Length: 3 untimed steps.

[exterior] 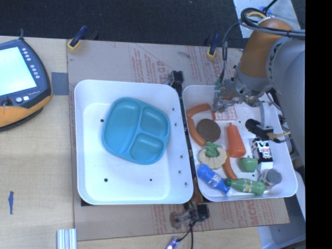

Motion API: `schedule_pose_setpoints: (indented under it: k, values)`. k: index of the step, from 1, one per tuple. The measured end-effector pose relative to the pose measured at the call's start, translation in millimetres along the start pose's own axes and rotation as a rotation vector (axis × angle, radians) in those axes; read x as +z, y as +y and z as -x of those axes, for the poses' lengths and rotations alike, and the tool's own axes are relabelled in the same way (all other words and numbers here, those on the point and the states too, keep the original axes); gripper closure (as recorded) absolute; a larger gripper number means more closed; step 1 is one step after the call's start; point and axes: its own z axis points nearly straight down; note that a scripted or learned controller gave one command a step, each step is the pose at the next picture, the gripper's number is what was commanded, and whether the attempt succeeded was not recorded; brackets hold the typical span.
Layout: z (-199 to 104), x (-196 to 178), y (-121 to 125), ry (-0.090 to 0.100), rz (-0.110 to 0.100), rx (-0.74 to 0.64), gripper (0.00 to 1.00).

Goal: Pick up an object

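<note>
Toy foods crowded the right white bin (290, 191): a brown round patty (208, 129), an orange carrot (235, 140) and a green bottle (248, 186). The gripper (224, 101) hung over that bin's far corner; its grip could not be judged. A blue divided plate (136, 130) lay in the left white bin (88, 191).

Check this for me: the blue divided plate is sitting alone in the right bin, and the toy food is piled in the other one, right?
Not quite. The camera view shows the blue divided plate alone in the left bin, not the right. The toy food, such as the carrot and the green bottle, is piled in the right bin.
</note>
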Motion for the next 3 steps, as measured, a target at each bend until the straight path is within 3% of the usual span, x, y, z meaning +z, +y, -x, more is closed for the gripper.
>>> schedule_pose_setpoints:
  k: [1,2,3]
  values:
    - [0,0,0,0.000,-0.001,0.000,0.00]
    - [1,-10,0,0.000,-0.002,-0.002,1.00]
    - [1,-10,0,0.000,-0.002,-0.003,0.00]
